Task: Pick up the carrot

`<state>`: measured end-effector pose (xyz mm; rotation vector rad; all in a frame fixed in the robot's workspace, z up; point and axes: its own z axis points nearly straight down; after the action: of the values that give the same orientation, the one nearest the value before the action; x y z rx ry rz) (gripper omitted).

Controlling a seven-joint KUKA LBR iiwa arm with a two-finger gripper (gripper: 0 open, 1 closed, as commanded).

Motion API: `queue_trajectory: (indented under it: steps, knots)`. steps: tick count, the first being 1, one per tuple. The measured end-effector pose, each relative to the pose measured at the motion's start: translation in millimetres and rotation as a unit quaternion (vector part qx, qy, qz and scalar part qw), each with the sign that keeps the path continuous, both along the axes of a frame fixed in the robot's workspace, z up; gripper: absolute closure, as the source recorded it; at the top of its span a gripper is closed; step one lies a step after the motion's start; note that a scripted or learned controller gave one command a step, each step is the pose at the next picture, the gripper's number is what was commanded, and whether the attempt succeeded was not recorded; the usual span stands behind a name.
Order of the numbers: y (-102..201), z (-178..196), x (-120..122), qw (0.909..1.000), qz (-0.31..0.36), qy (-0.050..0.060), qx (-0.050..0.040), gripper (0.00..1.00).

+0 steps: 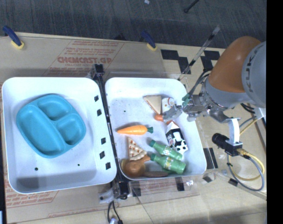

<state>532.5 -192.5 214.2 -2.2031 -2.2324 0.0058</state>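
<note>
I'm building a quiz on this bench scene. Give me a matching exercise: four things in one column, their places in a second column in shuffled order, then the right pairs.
Things:
1. carrot
2. blue tray
3. green bottles
4. milk carton

Places:
A. alone in the left bin
B. near the front wall of the right bin, beside the drumstick
C. middle of the right bin, lying on its side, left of the carton
D. right side of the right bin, just below the gripper

Pairs: 1-C, 2-A, 3-B, 4-D
</note>
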Motion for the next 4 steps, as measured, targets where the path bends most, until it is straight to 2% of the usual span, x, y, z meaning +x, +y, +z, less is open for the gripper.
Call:
queue_trajectory:
  steps: [1,2,3,4]
  knots:
    - [61.2,-106.8,27.8,0.999,0.044,-0.011,-0.0027,0.0]
    - [72.4,-121.2,21.9,0.9994,-0.033,-0.002,-0.0013,0.0]
    - [83.4,-122.4,-31.6,0.9978,-0.066,-0.001,-0.0009,0.0]
    - [97.1,-120.1,-53.2,0.9992,0.039,-0.007,-0.0057,0.0]
